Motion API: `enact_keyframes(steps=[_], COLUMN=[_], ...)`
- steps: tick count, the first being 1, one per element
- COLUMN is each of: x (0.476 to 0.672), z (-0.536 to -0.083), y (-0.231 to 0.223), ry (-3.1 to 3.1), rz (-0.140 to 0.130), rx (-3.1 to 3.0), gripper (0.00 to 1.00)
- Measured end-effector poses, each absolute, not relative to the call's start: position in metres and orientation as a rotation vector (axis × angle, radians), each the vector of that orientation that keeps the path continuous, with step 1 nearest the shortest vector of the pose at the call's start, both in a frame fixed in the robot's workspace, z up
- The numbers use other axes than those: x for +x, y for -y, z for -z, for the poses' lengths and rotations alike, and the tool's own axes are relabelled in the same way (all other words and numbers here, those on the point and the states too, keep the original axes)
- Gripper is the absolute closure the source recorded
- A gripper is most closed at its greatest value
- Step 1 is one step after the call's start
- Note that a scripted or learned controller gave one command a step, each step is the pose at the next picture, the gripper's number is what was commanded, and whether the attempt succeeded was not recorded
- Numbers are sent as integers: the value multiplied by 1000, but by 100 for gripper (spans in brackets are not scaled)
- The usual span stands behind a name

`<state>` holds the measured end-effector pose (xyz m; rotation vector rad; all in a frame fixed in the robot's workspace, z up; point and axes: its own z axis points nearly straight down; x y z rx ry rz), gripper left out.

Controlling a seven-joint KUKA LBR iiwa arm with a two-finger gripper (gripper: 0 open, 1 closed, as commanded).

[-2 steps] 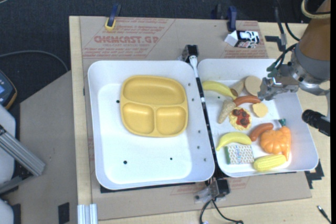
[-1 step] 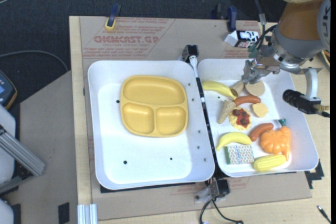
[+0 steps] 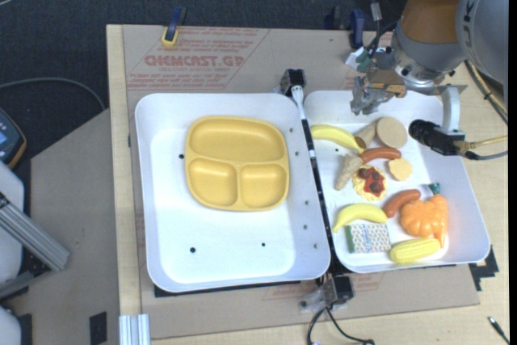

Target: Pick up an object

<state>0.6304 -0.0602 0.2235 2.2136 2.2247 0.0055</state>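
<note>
My gripper (image 3: 365,104) hangs over the far end of the right bin (image 3: 477,232), just above and behind the toy food. Nothing shows between its fingers. Below it lie a yellow banana (image 3: 335,137), a tan bread slice (image 3: 391,131), a sausage (image 3: 380,154), a pizza slice (image 3: 371,182) and a pale round piece (image 3: 400,169). Nearer the front lie a second banana (image 3: 360,214), another sausage (image 3: 401,201), an orange pumpkin (image 3: 425,216), a corn cob (image 3: 415,250) and a small patterned box (image 3: 369,237).
The left bin (image 3: 161,246) holds a yellow divided plate (image 3: 237,162). A black divider (image 3: 311,166) runs between the two bins. A cardboard sheet (image 3: 202,52) lies under both, with a yellow clamp (image 3: 170,35) at its far edge.
</note>
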Motion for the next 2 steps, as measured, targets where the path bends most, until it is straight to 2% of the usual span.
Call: enact_keyframes(steps=[2], x=[635], z=[-234], y=[51], ry=[-2220], rz=[0], rx=[2220], gripper=[100])
